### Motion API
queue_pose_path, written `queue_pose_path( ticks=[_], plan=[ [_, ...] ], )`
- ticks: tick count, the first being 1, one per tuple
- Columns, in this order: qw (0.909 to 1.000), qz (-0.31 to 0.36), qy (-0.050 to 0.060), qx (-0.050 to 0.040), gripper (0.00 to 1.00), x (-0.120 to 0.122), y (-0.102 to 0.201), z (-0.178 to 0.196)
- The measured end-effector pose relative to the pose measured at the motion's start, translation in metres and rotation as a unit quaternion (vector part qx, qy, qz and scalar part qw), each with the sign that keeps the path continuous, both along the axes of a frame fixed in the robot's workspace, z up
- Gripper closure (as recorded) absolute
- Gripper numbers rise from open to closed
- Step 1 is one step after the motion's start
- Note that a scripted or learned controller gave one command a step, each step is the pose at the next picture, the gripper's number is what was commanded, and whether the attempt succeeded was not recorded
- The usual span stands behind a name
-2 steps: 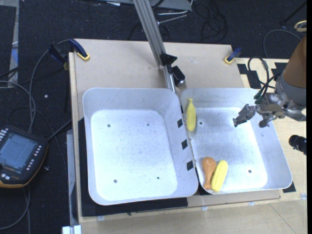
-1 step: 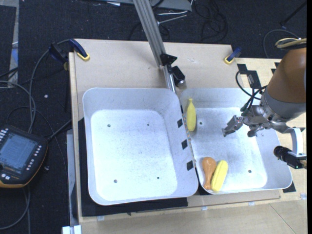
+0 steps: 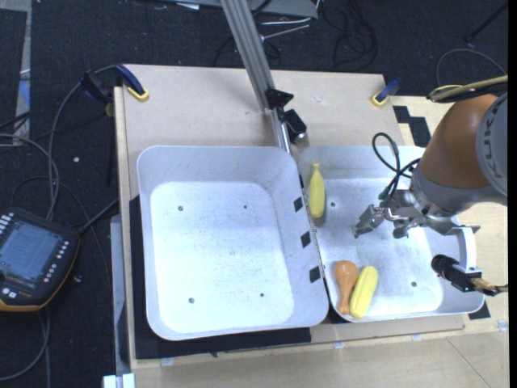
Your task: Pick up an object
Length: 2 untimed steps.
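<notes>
In the right bin (image 3: 420,297) a yellow banana-shaped toy (image 3: 317,191) lies along the left wall near the back. Near the front left corner lie a yellow corn-like piece (image 3: 364,289) and an orange piece (image 3: 346,281), side by side and touching. My gripper (image 3: 381,223) hangs over the middle of this bin, right of the banana and behind the corn. Its fingers are spread open and nothing sits between them.
The left bin (image 3: 161,176) is white with a speckled floor. A slanted metal rail (image 3: 257,63) runs from the top down to the divider between the bins. A handheld pendant (image 3: 28,257) lies on the floor at far left. Yellow clamps (image 3: 137,91) mark the bench's back corners.
</notes>
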State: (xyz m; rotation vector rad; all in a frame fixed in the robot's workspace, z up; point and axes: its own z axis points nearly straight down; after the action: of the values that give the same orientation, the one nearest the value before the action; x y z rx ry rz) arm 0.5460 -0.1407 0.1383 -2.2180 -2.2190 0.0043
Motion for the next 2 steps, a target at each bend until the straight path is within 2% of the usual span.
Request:
queue_pose_path(
  ticks=[1,2],
  plan=[
    [1.0000,0.000,-0.001,-0.0005,0.00,-0.001,0.000,-0.044],
    [1.0000,0.000,-0.002,-0.0004,1.00,0.000,0.000,-0.033]
  ],
)
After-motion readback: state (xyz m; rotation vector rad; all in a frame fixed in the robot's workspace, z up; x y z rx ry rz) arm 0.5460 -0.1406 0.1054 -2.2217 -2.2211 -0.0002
